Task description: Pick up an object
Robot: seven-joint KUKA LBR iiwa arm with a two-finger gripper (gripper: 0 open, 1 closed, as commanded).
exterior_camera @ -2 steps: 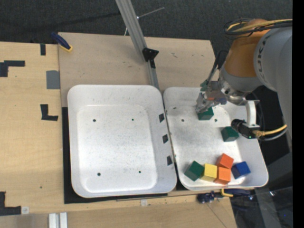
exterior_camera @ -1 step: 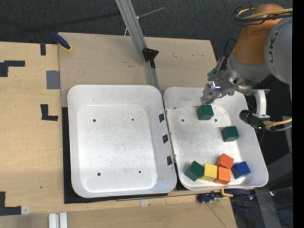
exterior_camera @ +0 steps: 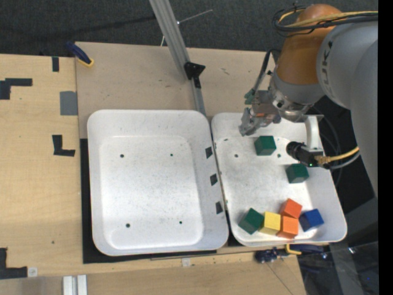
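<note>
Green block point(exterior_camera: 265, 145) lay just at five o'clock of the gripper point(exterior_camera: 252, 124), whose opening I couldn't tell; approach stage, needing a short shift and descent.

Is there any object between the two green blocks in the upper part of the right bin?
No block lies between the upper green block and the lower green block. The camera view shows bare floor of the right bin there, with a black fitting beside that stretch.
</note>
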